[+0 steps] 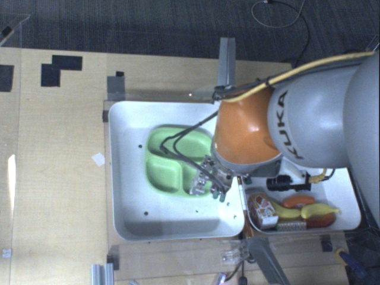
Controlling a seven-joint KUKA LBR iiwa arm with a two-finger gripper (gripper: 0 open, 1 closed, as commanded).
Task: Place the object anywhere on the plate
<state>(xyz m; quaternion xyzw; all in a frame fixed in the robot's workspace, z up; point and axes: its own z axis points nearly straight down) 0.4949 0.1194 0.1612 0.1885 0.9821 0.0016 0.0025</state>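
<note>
A light green divided plate lies in the left white bin, toward its right half. My gripper hangs low over the plate's near right corner, under the orange band of the arm. The arm hides the plate's right side. Something small and pale sits at the gripper's tip, too small and blurred to identify. Black cables run from the wrist across the plate.
The right bin holds toy foods at its front: a yellow banana, a red piece and a brown and white item. The arm's grey body covers most of that bin. A metal post stands behind the bins.
</note>
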